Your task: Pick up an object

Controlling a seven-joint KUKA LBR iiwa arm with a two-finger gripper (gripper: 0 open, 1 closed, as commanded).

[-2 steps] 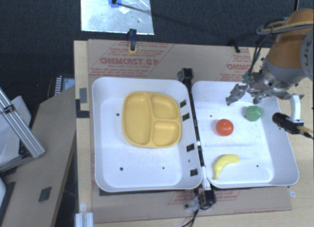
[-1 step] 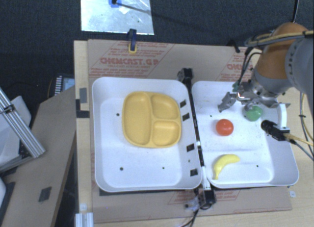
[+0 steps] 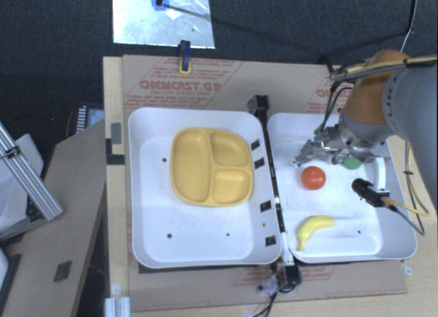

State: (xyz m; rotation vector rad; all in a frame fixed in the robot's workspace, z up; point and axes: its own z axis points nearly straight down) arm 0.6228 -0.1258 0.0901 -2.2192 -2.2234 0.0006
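The big grey robot arm runs off the right edge. A small green thing under it is partly hidden.

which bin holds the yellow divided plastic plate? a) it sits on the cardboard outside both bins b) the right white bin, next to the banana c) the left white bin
c: the yellow divided plastic plate lies inside the left white bin, while the yellow banana and the red tomato-like ball lie in the right white bin.
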